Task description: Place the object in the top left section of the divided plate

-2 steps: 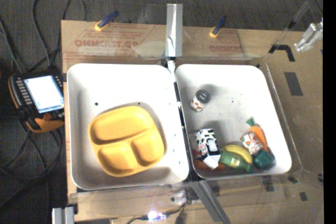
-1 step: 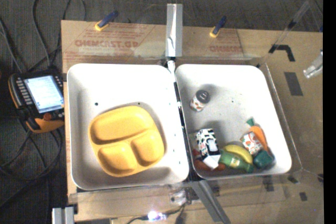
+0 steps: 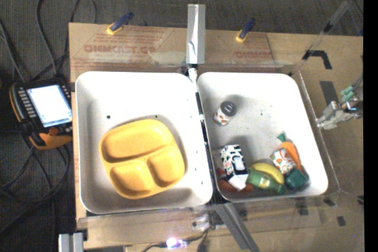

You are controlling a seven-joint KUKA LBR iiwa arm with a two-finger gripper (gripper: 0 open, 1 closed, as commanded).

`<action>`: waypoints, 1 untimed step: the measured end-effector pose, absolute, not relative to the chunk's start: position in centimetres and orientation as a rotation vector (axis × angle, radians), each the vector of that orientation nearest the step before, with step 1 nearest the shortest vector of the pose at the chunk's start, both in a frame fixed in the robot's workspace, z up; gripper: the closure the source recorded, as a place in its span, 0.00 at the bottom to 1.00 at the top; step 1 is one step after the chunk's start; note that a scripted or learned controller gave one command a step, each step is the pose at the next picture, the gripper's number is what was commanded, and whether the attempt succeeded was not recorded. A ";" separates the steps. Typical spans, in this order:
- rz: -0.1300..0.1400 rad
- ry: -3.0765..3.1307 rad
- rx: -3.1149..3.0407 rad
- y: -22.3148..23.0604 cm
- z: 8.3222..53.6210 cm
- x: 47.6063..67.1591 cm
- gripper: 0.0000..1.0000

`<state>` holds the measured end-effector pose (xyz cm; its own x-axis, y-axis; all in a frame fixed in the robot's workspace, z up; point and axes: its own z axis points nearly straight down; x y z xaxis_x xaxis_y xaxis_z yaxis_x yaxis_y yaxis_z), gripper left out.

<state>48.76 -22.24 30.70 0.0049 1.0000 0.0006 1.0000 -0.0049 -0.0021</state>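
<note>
Pincer (image 3: 338, 113) out past the right bin's (image 3: 307, 127) rim, spread impossible to tell. Likely pick: toy banana (image 3: 267, 173), crowded among other toys, well apart from the yellow divided plate (image 3: 142, 156). Probably light, stiff, slick plastic; best pinched across the middle.

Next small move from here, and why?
Probably bring the gripper left, over the toys in the right bin, and line up on one, perhaps the small can standing apart from the pile. It sits outside that bin's right edge, and the yellow divided plate in the left bin holds nothing.
</note>
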 end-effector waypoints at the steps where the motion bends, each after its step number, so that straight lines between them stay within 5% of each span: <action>1: 0.002 -2.205 -2.241 -22.1 40.8 50.7 1.00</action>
<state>50.71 -22.08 40.83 0.0161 0.9999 -0.0028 0.9999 -0.0161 0.0010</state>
